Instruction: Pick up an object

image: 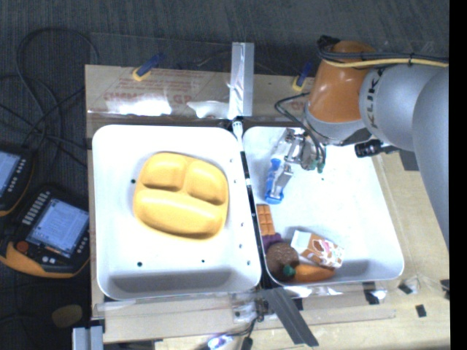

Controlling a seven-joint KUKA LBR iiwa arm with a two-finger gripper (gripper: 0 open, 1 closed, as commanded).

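We see the gripper [300,154] hanging over the far-left part of the right bin [365,203], under the arm's orange band [337,93]. We can't tell from this angle whether the jaws are apart or together: the metal tips blur into one cluster, so no call on that.

Just below-left of the jaws lies a blue object [275,181], prob. a small bottle or tube, long axis running toward the near edge, light blue end nearest the jaws. It looks v. close to the tips, maybe touching at its upper end, but we can't confirm contact, and we don't see it between them.

Further from the jaws, toward the near-left corner of the same bin: an orange-brown bar [264,219] along the bin's left wall, a dark brown round item [279,254] w/ a bit of purple beside it, a carrot-like orange piece [314,273] w/ green tip, and a white-and-red carton [318,249] resting tilted just above the carrot. All well apart from the jaws.

To the left of the jaws, across the divider, the left bin [117,268] holds a big yellow divided tray [181,193], sitting about mid-bin.

Far left of the jaws, off the bench: a handheld pendant [45,228] w/ lit screen, and cables on the dark floor.
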